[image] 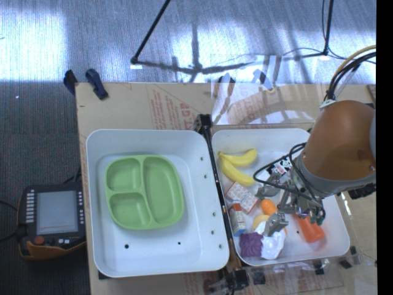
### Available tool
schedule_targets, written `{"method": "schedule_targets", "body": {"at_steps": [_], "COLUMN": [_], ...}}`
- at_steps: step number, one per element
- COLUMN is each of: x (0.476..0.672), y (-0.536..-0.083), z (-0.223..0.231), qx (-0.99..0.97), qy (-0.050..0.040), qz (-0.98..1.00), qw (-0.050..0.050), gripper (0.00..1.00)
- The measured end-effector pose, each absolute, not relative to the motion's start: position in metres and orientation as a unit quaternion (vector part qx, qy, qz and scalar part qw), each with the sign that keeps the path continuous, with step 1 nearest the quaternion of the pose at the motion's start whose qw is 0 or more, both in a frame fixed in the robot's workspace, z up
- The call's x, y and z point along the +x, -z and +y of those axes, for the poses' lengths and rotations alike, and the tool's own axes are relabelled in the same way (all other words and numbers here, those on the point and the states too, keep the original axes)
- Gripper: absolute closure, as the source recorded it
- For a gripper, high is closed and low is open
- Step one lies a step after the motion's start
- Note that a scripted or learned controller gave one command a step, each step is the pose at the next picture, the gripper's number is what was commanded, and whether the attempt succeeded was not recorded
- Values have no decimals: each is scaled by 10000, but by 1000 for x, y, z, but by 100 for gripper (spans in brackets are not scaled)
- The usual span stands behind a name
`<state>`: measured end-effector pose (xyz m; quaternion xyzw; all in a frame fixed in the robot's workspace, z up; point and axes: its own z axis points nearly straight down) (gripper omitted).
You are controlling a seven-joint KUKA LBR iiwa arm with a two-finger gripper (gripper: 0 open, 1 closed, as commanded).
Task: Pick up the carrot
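Hovering low over the right bin (334,165), chasing the carrot (310,228).
Starting at the left, the green tray (145,191) is sitting alone in the left bin (98,165), looking like a drop-off spot kept clear of the clutter. Moving right, two bananas (238,166) are lying by the divider, with small packets (241,196), a purple lump (250,244) and something white (273,246) crowding the middle. The gripper (288,217) is hanging among cables just left of the carrot, which is lying tilted near the bin's right wall, apart from the pile and so probably easy to reach. Whether the claw is spread or clenched, I cannot tell.
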<state>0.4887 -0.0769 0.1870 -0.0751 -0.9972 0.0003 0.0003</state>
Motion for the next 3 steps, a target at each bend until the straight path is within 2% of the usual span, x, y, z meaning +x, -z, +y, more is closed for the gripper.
{"method": "schedule_targets", "body": {"at_steps": [1, 2, 3], "x": [515, 519, 519], "y": [-93, -105, -114], "z": [-110, -109, -109], "qx": [-1684, -1657, -1634], "qy": [21, 18, 20], "qz": [-9857, -9861, -9865], "qw": [-59, -110, -109], "gripper": [0, 100, 100]}}
